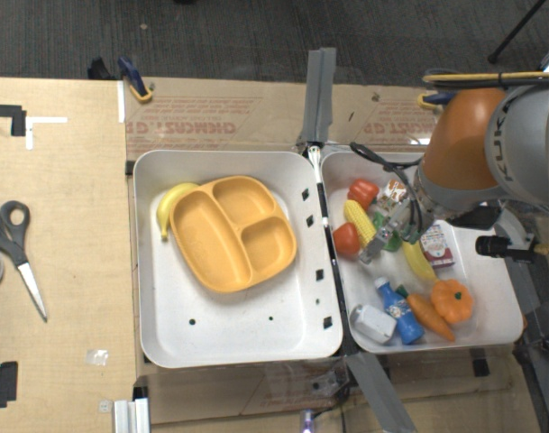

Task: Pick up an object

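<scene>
My gripper is down in the right bin, at its upper middle, under the orange wrist band. It sits right beside a yellow corn cob and a red tomato, with a small green piece against it. A red pepper lies just behind. To the right lie a white and red packet and a yellow piece. The arm hides how the jaws stand.
Toward the front of the right bin are a blue bottle, a grey-white object, a carrot and an orange pepper. The left bin holds an orange divided plate and a banana. Scissors lie far left.
</scene>
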`<action>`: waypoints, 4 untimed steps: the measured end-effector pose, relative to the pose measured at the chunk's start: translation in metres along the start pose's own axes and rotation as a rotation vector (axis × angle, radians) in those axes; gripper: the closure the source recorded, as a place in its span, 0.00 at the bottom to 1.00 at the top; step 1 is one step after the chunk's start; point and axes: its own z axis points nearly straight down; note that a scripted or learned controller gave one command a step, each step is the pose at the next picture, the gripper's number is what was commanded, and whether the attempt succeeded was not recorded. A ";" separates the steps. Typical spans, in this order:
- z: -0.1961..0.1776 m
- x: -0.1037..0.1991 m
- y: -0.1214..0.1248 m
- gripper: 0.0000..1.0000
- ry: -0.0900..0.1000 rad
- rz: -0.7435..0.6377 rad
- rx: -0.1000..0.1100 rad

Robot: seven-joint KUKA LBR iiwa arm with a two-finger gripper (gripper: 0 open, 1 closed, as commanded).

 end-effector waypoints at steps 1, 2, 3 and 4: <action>0.001 0.037 -0.031 0.00 0.001 0.039 0.001; -0.009 0.036 -0.030 1.00 -0.002 0.035 0.000; -0.119 0.046 0.036 1.00 0.001 0.145 0.001; -0.119 0.046 0.036 0.00 0.001 0.145 0.002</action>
